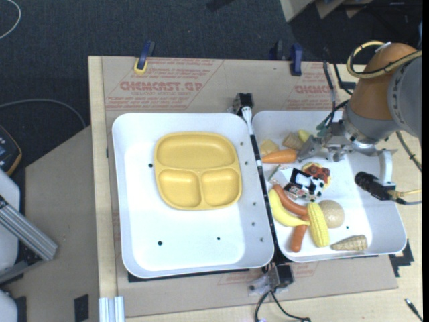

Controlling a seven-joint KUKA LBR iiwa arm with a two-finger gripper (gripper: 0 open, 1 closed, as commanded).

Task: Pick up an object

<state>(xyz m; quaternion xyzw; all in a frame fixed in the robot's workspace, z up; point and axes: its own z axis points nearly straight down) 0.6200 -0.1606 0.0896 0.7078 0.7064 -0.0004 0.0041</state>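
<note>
Nothing lifted yet: the pick looks barely begun.

Camera view: two white bins sit on the surface; the left bin [134, 200] holds one yellow divided tray [198, 169]. The right bin [382, 230] holds about ten toy foods, among them one banana [281, 210], one corn cob [318, 223] and one carrot [279, 156]. The end effector [326, 143] hovers at the pile's one o'clock edge; I cannot tell its opening.

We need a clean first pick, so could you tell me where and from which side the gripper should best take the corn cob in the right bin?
I would grip the corn cob across its middle from straight above: it lies flat, long and narrow, with a banana close alongside.
</note>
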